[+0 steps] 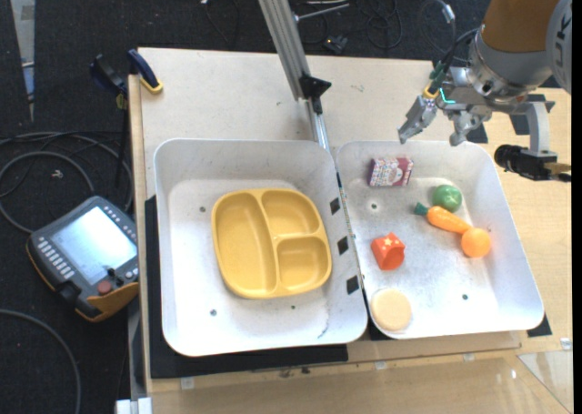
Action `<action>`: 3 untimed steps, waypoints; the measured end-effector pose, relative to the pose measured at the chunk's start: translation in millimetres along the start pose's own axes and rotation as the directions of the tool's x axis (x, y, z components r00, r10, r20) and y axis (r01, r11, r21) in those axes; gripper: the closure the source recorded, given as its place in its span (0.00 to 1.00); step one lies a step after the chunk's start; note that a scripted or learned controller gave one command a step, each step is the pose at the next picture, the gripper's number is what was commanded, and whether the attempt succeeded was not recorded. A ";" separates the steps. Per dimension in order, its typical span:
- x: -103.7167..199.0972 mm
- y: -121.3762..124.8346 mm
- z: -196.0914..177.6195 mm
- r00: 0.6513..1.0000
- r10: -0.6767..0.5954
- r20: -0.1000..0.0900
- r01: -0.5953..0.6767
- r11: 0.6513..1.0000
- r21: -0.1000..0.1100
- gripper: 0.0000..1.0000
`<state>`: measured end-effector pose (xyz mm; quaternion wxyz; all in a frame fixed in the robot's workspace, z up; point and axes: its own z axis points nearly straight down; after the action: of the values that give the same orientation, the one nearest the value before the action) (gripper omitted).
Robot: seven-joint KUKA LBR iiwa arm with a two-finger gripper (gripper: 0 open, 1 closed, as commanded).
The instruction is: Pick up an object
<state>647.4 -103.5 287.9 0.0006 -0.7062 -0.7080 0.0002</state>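
Camera view, looking down on both bins. Gripper [441, 123] hanging above the far rim of the right bin [509, 248], fingers spread apart, nothing between them. Poised high, probably lining up a drop onto whatever gets chosen. Taking the small pink carton [390, 171] as landmark: lying just below and left of the gripper, closest candidate by the look of it. Right of the carton, a green ball [446, 196]; just beneath that, a carrot [446, 219] touching an orange fruit [476, 242]. Below the carton, a red pepper [388, 251], then a pale round disc [393, 309] near the front rim. Well left of the carton, in the left bin [182, 221], a yellow divided plate [271, 241]. Nothing lifted yet.
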 end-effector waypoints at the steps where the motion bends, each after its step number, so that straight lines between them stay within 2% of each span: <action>1: 3.6 3.5 44.3 1.000 -0.001 0.001 0.001 1.000 0.004 0.00; 2: 2.6 5.0 88.0 1.000 0.003 0.001 -0.003 1.000 0.004 0.00; 3: 5.4 -4.1 135.9 1.000 0.003 0.000 -0.003 1.000 0.006 0.00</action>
<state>643.1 -98.0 152.1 0.0026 -0.7073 -0.7069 0.0022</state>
